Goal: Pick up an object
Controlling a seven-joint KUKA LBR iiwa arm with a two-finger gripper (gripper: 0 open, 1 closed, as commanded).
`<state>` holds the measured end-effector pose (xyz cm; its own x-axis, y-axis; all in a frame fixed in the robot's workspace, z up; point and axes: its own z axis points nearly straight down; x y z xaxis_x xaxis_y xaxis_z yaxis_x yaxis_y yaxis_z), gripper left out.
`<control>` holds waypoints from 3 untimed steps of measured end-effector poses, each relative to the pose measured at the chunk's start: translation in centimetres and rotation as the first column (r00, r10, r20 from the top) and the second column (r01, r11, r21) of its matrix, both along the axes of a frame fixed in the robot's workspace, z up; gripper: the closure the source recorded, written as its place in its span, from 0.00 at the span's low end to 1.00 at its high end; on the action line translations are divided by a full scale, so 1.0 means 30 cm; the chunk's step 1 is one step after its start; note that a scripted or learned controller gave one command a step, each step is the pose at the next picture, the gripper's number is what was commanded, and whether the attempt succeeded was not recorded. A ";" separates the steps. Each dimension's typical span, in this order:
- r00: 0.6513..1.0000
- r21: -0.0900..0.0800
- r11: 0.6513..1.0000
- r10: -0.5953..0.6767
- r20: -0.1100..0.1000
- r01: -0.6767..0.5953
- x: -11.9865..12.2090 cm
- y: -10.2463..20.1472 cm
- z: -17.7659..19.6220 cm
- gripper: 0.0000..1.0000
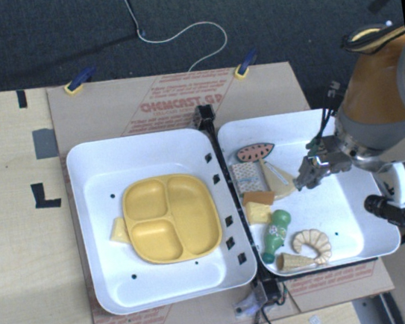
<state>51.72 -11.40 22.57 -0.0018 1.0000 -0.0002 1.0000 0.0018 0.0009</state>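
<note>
Nearest the camera, along the front of the right bin (366,246), lies a curled toy shrimp (313,244) with a pale wedge (294,261) just beside it and a green bottle-shaped toy (274,232) leaning toward the divider between the two bins. Behind those, close to that divider, sit an orange-yellow block (259,207), a grey speckled piece (247,179) and a watermelon slice (255,153) with dark seeds, all clustered in the left half of this bin. A cream triangular piece (279,178) lies just right of the grey one.

My pincer (311,172) hangs over the middle of the right bin, its dark tip close to the cream triangle's right corner. I cannot tell from this angle how it is set, nor whether it touches anything. My grey arm (378,124) with its orange band comes in from the right, covering the bin's far right corner.

Over in the left bin (91,174) a yellow divided plate (171,216) rests near the centre, with a pale yellow slice (118,230) tucked against its left edge. Both bins sit on a cardboard sheet (178,101) on my table (11,246).
</note>
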 end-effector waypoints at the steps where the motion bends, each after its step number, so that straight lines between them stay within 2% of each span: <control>1: 1.000 0.001 1.000 0.004 -0.002 -0.004 0.126 0.114 -0.038 1.00; 2: 1.000 0.002 1.000 0.006 -0.001 -0.006 0.240 0.273 -0.025 1.00; 3: 1.000 0.001 1.000 0.003 0.002 -0.003 0.379 0.330 0.027 1.00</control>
